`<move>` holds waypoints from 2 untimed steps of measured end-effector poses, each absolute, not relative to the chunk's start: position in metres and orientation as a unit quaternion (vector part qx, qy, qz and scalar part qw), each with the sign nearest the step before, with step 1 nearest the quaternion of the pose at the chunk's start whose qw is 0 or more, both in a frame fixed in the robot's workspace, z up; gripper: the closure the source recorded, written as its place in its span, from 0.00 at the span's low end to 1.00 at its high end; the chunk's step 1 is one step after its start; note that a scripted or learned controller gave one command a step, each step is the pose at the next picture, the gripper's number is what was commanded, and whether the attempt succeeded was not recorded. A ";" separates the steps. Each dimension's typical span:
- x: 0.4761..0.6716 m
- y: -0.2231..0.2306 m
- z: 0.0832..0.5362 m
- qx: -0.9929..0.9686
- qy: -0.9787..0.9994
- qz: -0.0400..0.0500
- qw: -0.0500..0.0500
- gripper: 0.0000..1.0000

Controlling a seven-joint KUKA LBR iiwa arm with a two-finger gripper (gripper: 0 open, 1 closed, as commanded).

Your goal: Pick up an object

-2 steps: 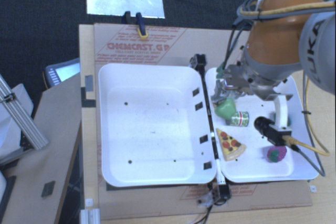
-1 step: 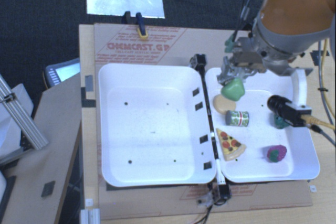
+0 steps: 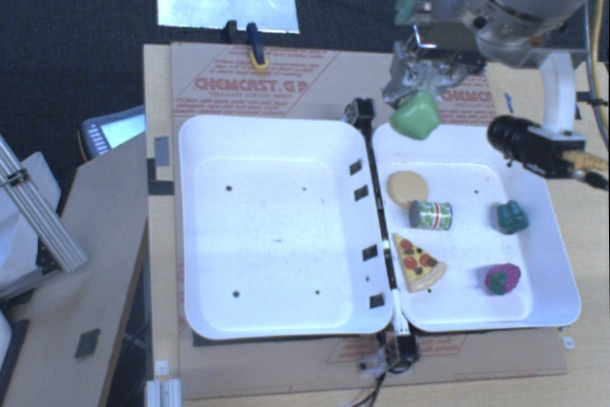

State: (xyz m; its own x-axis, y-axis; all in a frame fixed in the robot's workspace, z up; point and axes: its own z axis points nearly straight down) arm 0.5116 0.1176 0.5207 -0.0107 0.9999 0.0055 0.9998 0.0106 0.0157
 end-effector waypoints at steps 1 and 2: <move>0.502 0.196 0.429 0.703 0.711 -0.002 -0.002 1.00; 0.486 0.149 0.448 0.708 0.707 0.001 0.001 1.00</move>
State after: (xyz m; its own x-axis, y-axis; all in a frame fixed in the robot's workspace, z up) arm 0.4863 0.1489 0.4476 0.0015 1.0000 0.0007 1.0000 -0.0015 0.0028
